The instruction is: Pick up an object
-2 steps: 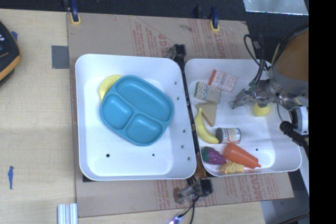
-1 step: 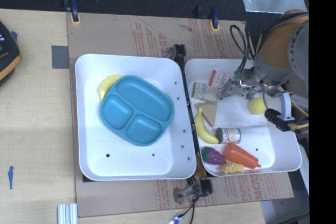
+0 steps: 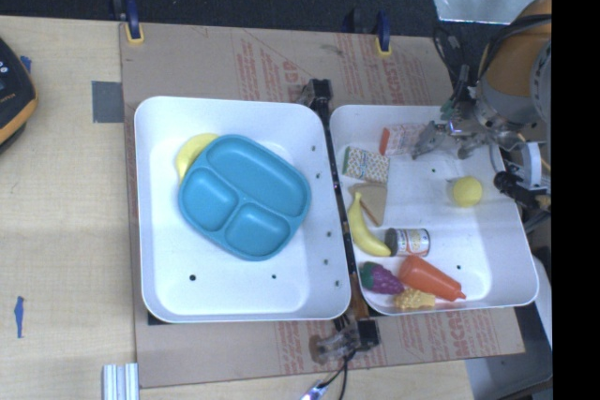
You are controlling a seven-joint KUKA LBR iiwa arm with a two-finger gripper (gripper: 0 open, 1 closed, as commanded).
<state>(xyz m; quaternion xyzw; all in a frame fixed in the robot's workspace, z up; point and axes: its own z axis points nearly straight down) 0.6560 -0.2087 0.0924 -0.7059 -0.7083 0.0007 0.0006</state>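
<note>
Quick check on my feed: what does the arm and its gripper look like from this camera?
The arm enters at the right edge: a rounded grey body with an orange band above the wrist. Below it, the gripper is a cluster of dark and silvery metal parts, thin and angular. Dark cables loop beside the wrist at the right.

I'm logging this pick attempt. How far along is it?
Nothing looks picked yet. The claw sits over the top of the right bin, near its upper right, with no item visible in it. The ball lies loose on the bin floor below it, and the banana, carrot and can lie lower down. Left to do: close on one item and lift it.
</note>
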